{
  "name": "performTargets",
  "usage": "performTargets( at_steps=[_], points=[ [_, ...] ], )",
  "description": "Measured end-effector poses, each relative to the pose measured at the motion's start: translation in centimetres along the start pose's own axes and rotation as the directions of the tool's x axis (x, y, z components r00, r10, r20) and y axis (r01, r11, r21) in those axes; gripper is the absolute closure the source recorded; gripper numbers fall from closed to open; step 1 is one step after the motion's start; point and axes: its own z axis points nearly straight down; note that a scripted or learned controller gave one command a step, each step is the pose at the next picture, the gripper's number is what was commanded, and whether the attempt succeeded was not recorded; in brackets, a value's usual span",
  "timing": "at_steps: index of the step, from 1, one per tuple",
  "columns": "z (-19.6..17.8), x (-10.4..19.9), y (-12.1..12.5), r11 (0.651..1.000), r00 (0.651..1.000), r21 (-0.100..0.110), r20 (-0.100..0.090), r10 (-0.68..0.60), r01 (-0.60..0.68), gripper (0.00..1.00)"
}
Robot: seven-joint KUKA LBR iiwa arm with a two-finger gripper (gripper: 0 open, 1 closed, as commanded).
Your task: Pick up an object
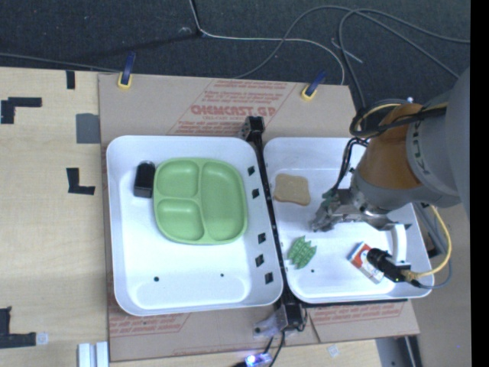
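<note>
My hand [327,214] hangs low in the right bin [336,285], between the tan piece [293,189] and the green toy [302,251], touching neither. I cannot tell how it is set. From here I could drop between the 2 and grasp nothing.

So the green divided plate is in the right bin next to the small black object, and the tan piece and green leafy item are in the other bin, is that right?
Not quite. In the camera view, the green divided plate sits in the left bin, beside the small black object. The tan piece and green leafy item are in the right bin, as you said.
</note>
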Motion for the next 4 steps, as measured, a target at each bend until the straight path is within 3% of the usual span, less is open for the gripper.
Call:
performTargets(
  at_steps=[2,3,4],
  points=[
    [-11.6,0.0,0.3,1.000,1.000,-0.003,-0.002,0.000,0.000,1.00],
    [-11.5,5.8,0.5,1.000,1.000,0.003,-0.004,-0.005,0.006,1.00],
    [-12.6,11.4,-0.7,1.000,1.000,0.003,-0.005,-0.006,0.006,1.00]
  ],
)
